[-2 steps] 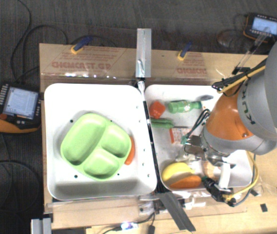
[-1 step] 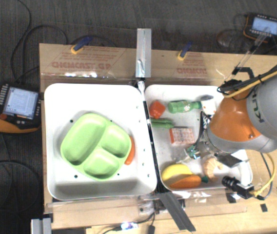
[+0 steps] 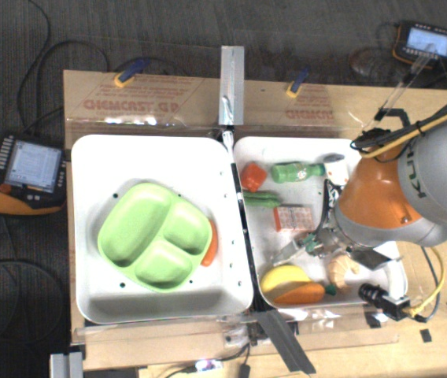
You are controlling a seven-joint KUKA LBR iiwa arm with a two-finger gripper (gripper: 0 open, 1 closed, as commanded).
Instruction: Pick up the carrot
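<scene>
My arm reaches in from the right over the right bin point(image 3: 330, 150), wrist bent down, my gripper point(image 3: 318, 241) low among the clutter. The carrot point(image 3: 210, 245), a thin orange sliver, lies in the left bin point(image 3: 90, 211), tucked against the green plate's point(image 3: 153, 235) right edge.

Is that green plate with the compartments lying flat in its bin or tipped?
Tipped, it seems. The green plate sits askew in the left bin, its right edge resting over an orange thing that peeks out beneath.
</scene>
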